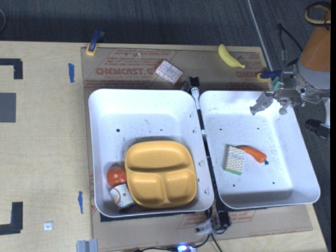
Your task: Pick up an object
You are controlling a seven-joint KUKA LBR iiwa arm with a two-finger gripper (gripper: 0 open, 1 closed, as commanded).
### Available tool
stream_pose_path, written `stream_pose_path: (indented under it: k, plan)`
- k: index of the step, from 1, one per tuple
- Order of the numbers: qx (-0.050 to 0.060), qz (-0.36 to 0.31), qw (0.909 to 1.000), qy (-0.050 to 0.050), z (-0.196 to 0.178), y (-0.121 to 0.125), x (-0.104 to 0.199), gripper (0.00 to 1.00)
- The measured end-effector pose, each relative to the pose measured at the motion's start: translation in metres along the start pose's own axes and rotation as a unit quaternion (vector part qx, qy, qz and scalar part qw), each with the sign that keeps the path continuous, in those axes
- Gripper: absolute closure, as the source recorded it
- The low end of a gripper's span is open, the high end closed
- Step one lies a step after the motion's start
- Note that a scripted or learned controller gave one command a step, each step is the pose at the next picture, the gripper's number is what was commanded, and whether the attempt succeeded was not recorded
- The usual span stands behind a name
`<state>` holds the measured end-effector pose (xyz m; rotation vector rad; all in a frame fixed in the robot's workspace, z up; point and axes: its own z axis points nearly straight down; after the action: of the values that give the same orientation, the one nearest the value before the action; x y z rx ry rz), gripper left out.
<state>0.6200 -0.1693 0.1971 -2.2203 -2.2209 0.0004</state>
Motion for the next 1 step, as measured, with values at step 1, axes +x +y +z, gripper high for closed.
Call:
stream_pose_path:
  k: [1]
  plan:
    - [-0.002,0.0,1.0,-0.001,0.1117,-0.0832,-0.007,0.0]
